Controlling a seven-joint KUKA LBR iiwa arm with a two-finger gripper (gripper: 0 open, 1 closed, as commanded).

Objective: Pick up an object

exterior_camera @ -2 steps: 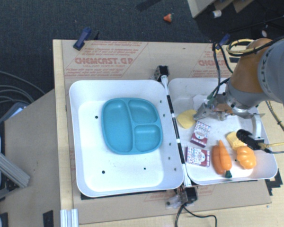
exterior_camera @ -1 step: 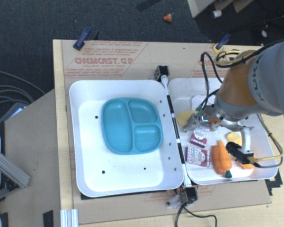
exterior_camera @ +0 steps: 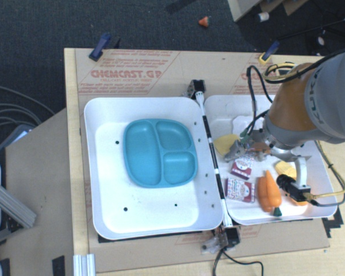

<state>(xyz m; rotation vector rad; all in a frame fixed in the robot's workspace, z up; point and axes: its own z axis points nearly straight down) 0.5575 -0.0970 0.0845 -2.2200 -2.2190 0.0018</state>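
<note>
Risk: clutter in the right white plastic bin [exterior_camera: 328, 211] is tight, so the two-finger gripper [exterior_camera: 248, 145] may nudge instead of grab. Grey arm reaches in from 3 o'clock, wrist low. Small red-and-white packet [exterior_camera: 241, 168] at its 6 o'clock, orange toy carrot [exterior_camera: 269, 192] beyond (jaw state: can't tell).

Robot lab or test cell. My table [exterior_camera: 132, 68] is a raw board still covered in printed protective paper, two white bins [exterior_camera: 103, 211] fixed on it with clamps [exterior_camera: 100, 46], loose cables [exterior_camera: 11, 105] on dark carpet [exterior_camera: 75, 10], metal framing [exterior_camera: 11, 203] at the left edge.
</note>
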